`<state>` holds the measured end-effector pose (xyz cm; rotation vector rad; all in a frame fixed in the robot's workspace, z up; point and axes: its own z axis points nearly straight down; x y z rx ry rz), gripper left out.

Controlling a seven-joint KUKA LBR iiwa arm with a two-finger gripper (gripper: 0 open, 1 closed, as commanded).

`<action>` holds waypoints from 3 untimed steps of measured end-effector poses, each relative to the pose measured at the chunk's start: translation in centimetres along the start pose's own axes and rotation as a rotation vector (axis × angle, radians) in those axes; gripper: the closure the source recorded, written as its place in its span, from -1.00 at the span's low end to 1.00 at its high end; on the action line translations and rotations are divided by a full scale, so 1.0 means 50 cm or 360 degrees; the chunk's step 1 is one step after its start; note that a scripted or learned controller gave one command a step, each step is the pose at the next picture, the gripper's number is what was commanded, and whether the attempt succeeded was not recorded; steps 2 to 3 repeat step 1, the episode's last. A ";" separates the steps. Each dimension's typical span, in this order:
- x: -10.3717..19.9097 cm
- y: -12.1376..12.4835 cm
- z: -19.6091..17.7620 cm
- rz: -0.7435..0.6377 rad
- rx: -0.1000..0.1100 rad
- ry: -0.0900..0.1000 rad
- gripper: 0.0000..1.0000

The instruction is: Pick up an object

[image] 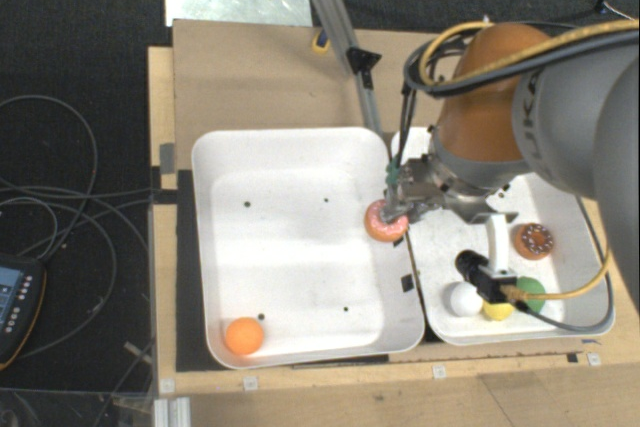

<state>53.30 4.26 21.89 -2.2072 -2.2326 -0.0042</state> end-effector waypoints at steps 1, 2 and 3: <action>0.097 0.008 0.006 0.0001 -0.0001 -0.0001 1.00; 0.097 0.008 0.006 0.0001 -0.0001 -0.0001 1.00; 0.097 0.008 0.006 0.0001 -0.0001 -0.0001 1.00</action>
